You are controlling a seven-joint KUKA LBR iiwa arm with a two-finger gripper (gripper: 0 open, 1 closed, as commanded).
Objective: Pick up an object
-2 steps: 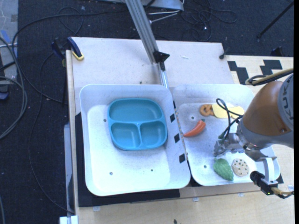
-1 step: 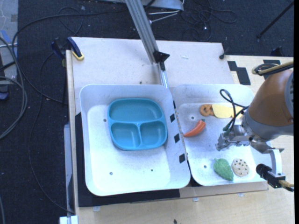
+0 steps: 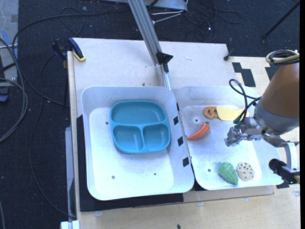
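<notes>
The gripper (image 3: 233,138) hangs over the right bin (image 3: 267,179), nothing between its jaws; their state is unclear. The pepper (image 3: 199,131) lies just left.

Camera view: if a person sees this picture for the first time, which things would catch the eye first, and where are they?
The blue tray stands out most, lying in the middle of the left bin. Next comes the arm with its orange band, reaching in from the right, its gripper over the right bin. Around it lie small toy foods: an orange pepper, a green piece and a cookie.
</notes>
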